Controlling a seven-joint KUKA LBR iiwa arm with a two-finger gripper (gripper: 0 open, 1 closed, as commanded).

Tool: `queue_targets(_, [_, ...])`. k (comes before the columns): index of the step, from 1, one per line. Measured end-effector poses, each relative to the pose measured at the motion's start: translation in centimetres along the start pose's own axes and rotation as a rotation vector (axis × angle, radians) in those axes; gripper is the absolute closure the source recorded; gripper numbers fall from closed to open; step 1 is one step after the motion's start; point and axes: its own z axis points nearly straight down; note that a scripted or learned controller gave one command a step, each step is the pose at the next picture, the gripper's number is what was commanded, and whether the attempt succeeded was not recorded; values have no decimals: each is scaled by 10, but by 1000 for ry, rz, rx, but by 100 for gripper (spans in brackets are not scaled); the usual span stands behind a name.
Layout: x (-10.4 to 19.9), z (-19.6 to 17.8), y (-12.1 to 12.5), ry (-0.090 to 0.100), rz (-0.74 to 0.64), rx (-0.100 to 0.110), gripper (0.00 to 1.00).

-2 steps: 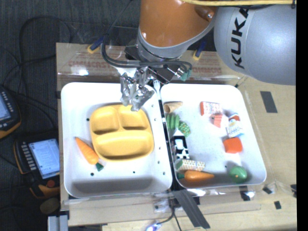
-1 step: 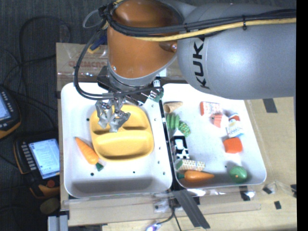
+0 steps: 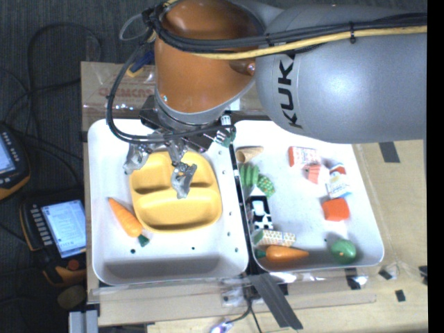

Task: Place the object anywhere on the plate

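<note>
- grey arm [image 3: 347, 68] with orange band, reaching in from the right, covering the far edge of both bins.
- left bin [image 3: 104, 255], shallow and white, on the bench.
- right bin [image 3: 368, 214], just beside it, sharing the middle divider.
- yellow plate [image 3: 173, 207], square and sectioned, in the middle of the left bin, nearer its far edge.
- gripper [image 3: 159, 165] over the plate's far side, fingers [image 3: 182, 177] spread apart with nothing between them.
- carrot [image 3: 125, 217] with green tip, on the left bin floor, touching the plate's left edge, not on the plate.
- second carrot [image 3: 284, 253] along the right bin's near edge.
- green vegetable [image 3: 255, 180] beside the divider in the right bin.
- red block [image 3: 336, 209] near the right bin's right edge.
- green round item [image 3: 344, 250] in the right bin's near right corner.
- small red-and-white packets [image 3: 305, 158] near the right bin's far edge.
</note>
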Motion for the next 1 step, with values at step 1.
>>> queue_targets(1, [78,26,33,3,-259,0,0])
